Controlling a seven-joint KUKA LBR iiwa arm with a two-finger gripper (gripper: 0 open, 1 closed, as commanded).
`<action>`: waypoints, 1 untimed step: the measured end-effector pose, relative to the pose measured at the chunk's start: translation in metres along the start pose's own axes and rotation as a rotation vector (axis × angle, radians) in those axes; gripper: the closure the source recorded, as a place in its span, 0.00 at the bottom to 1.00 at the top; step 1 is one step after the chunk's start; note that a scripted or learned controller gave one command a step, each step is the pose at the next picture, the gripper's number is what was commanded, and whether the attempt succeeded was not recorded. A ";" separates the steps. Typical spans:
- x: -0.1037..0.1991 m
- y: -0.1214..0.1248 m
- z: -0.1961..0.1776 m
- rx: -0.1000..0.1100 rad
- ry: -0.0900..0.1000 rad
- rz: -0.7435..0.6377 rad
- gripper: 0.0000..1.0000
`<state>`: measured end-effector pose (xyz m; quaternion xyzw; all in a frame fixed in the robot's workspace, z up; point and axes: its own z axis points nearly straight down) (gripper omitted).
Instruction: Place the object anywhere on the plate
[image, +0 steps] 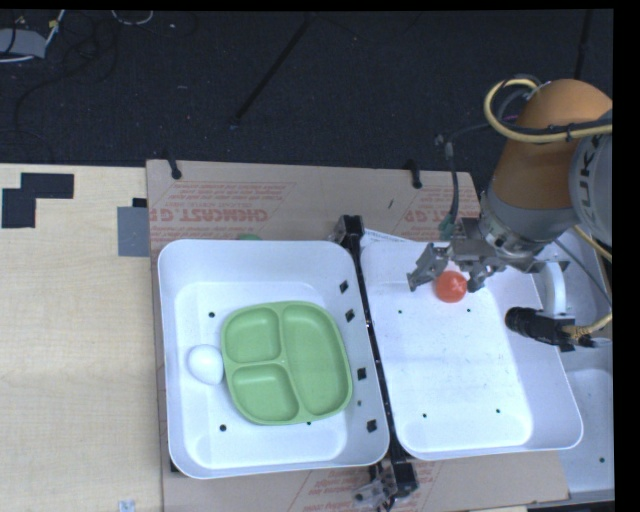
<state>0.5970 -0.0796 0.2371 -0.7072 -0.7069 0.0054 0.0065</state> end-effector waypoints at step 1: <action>0.000 0.002 -0.008 -0.013 -0.001 -0.002 0.00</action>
